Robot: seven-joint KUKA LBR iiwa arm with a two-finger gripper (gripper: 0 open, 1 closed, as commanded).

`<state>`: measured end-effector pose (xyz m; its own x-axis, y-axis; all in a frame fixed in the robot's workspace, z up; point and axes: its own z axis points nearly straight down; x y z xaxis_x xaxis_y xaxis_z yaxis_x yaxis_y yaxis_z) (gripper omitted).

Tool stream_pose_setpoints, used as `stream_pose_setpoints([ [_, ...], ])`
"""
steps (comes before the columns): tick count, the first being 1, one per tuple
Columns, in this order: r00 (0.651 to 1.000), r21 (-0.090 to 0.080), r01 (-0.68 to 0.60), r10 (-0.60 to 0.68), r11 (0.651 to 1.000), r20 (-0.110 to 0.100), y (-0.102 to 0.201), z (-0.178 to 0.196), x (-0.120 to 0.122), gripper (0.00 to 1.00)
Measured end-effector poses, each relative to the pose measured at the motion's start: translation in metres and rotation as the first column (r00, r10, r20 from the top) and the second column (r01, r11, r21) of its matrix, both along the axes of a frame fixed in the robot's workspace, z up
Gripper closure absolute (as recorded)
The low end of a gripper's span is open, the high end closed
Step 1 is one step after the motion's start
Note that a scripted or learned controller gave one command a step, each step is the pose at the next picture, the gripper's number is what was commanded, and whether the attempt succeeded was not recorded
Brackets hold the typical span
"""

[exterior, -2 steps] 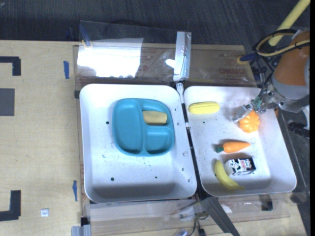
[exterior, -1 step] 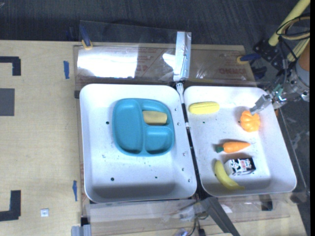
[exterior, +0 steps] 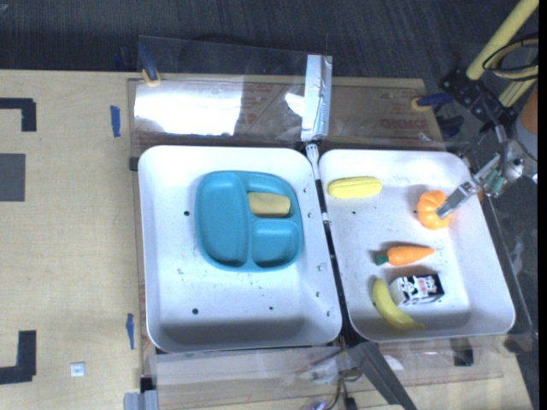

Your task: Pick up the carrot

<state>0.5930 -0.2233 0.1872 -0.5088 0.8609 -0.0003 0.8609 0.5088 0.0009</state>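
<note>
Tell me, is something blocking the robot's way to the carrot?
Nothing visible does. The gripper sits at the orange fruit in the right bin; the carrot lies just below it in the picture, with bare bin floor between.

Robot test lab, pale wooden table (exterior: 68, 254) marked with black tape corners (exterior: 24, 114) and blue tape tabs (exterior: 114, 120), two white bins (exterior: 171, 314) side by side, clear plastic guard (exterior: 222, 101) behind them, loose cables (exterior: 479, 101), dark carpet floor (exterior: 256, 7)
</note>
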Motion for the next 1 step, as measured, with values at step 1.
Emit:
stream_pose_setpoints([
  [1, 1.000, -0.001, -0.014, 0.014, 1.000, 0.006, 0.0113, -0.0993, 0.0309, 0.00],
])
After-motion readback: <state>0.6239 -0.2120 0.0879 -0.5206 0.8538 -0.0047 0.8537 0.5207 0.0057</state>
